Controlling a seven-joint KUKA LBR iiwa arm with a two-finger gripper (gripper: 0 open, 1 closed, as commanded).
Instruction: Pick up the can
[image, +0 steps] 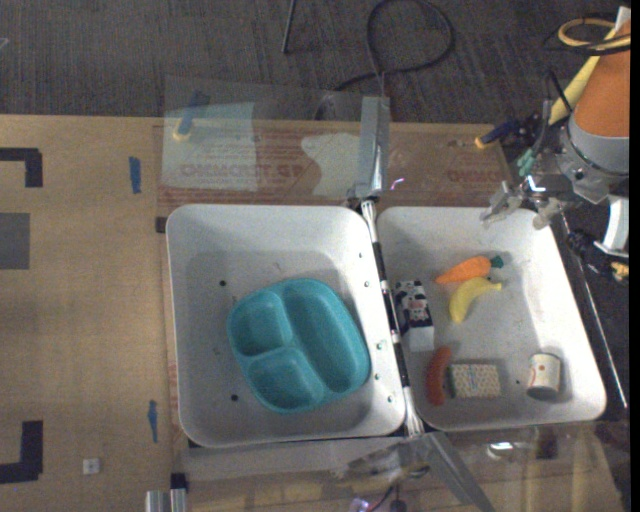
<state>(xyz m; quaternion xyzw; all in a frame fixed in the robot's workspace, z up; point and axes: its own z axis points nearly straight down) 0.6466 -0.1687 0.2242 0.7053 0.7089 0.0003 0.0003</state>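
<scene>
Two shallow white bins sit side by side on the tan counter (90, 330). The left bin (200, 240) holds a teal divided plate (298, 344) with three compartments, lying a little below the bin's middle.

The right bin (575, 345) carries several small things. An orange toy carrot (463, 269) with a green tip lies just above a yellow toy banana (471, 296), the two nearly touching. Against the bin's left wall stands a small black-and-white figure (412, 303) that looks like a toy cow, with a pale block just below it. Toward the near edge, a reddish sausage-shaped piece (436, 374) lies beside a speckled rectangular block (474, 379). The can (544, 374) (a short, pale cylinder with a faint reddish mark on its side, no lettering legible) rests in the near right corner of this bin, well apart from the arm.

The arm enters from the upper right, its orange band (606, 92) visible above the grey wrist. The end effector (522, 200) hangs over the far right rim of the right bin, and its metal tips appear spread with nothing between them.

Beyond the bins a clear sheet (260, 150) lies on the counter, over faint printed writing too blurred to read. Blue tape strips (134, 174) and black corner marks (28, 166) dot the counter at left.
</scene>
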